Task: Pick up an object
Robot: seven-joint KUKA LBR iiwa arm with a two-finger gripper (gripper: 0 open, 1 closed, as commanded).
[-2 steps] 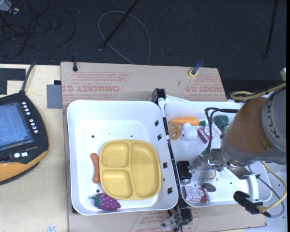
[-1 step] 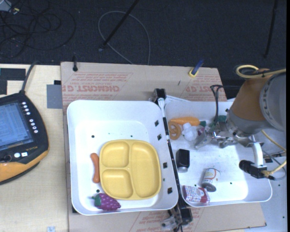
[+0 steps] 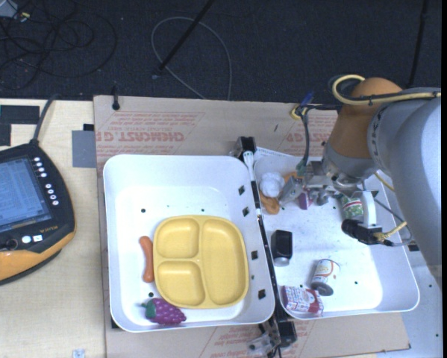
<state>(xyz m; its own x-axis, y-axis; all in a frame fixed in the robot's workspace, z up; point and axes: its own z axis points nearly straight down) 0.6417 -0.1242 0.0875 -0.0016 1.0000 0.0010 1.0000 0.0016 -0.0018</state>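
My gripper (image 3: pixel 310 188) hangs low over the far part of the right bin (image 3: pixel 387 289), below the orange wrist band. Right under it lies a small purple item (image 3: pixel 304 199). To its left sit a white round object (image 3: pixel 270 184) and a small orange piece (image 3: pixel 272 206). A green can (image 3: pixel 352 207) lies just to the gripper's right. Nearer the front of this bin are a black block (image 3: pixel 282 245), a small tin can (image 3: pixel 324 272) and a red-and-white packet (image 3: pixel 304 300). Nothing is visibly held.
The left bin (image 3: pixel 126 200) holds a yellow divided plate (image 3: pixel 201 261), an orange sausage-like piece (image 3: pixel 146 258) and purple grapes (image 3: pixel 163 312). A teach pendant (image 3: pixel 22 207) lies on the bench at the far left. Cables run by the arm at the right bin's far edge.
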